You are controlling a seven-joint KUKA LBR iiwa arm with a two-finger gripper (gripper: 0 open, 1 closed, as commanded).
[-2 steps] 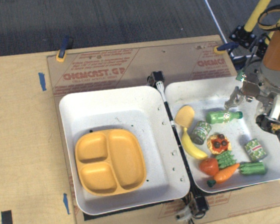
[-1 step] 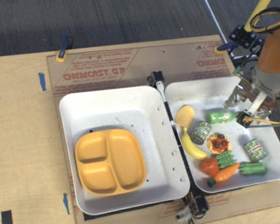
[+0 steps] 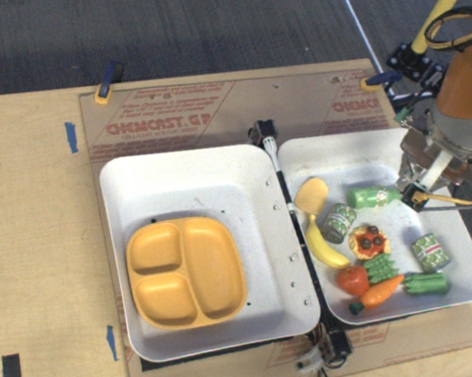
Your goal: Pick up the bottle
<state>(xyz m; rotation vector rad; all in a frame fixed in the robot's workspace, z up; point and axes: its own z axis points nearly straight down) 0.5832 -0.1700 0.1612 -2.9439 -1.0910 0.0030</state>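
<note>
bottle (image 3: 372, 197) lying on its side at the far end of the right bin (image 3: 359, 149), green, smooth plastic by the look, round body, pale label. gripper (image 3: 414, 180) just beside its right end, can't tell whether wide or narrow. looks like the approach step, not gripped yet. next up: lining up across that round body, dropping, closing. can (image 3: 336, 222) near, so careful

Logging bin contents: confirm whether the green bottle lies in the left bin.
No, the green bottle lies in the right bin, beside the can.
</note>
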